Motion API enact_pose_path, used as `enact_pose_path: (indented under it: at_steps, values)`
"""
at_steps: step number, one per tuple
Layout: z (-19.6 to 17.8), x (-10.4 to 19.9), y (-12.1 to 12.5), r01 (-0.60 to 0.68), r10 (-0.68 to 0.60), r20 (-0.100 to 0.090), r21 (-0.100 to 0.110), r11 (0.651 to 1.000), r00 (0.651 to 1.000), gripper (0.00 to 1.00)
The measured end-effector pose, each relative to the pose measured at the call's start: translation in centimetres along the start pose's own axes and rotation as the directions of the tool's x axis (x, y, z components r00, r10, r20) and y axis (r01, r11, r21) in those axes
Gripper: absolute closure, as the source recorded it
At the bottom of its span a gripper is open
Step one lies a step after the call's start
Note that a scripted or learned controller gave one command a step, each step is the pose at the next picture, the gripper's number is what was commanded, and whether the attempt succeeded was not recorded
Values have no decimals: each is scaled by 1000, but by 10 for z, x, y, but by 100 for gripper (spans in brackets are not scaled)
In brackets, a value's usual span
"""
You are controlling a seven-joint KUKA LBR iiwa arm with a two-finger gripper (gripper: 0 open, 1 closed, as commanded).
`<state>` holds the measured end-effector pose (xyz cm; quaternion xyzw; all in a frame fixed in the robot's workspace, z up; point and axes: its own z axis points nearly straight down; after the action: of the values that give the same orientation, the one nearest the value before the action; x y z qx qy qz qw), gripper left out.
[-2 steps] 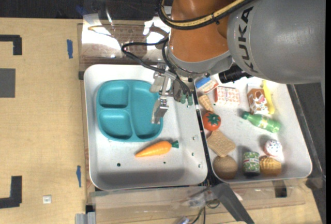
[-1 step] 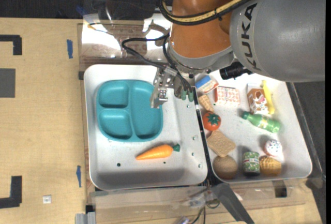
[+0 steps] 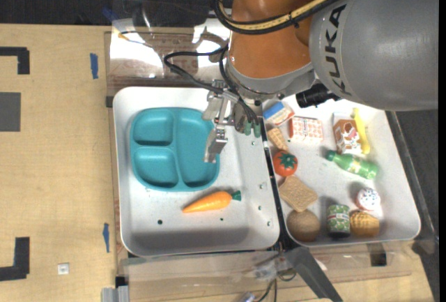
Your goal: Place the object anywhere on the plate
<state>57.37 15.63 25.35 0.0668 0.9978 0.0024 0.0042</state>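
your arm (image 3: 376, 35) comes in from the right side of the view, thick grey link across the upper right, black lettering on its side. orange band (image 3: 268, 14) sits above the wrist, rounded, top centre. black and yellowish cables loop over the orange part and run back along the grey link. below it the wrist narrows to a grey collar, and the gripper (image 3: 217, 133) points down and a bit left. you see metal fingers (image 3: 214, 144) hanging low, one long silver piece reaching lowest. can't tell if they're apart or closed from this angle, too cluttered. nothing visible between them.
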Motion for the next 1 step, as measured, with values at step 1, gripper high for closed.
enact_pose_path:
  at_steps: [1]
  values:
    - [-1,82,-21,-207,207,-6,6,978,978,0]
